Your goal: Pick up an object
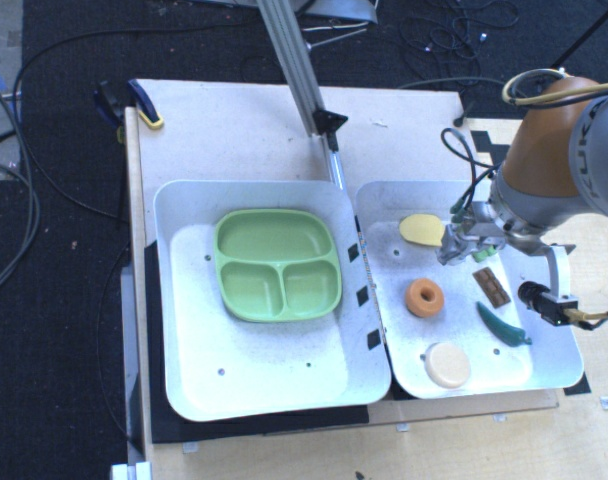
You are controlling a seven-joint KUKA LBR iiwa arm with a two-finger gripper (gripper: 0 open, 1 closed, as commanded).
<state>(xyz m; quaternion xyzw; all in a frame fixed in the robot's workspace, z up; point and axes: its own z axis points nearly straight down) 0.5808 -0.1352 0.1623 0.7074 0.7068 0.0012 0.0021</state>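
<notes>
Jaws state unreadable, gripper low in right bin beside yellow piece; nothing visibly grasped, so pick likely pending: donut, brown bar, teal piece, white disc all lying loose.

One fixed camera looks down at a slant from above the desk, taking in both bins side by side.

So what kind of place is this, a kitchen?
Probably a robot lab, not a kitchen. A robot arm reaches over two white bins, cables trail across the floor, and the food looks like toys, such as the orange doughnut.
</notes>
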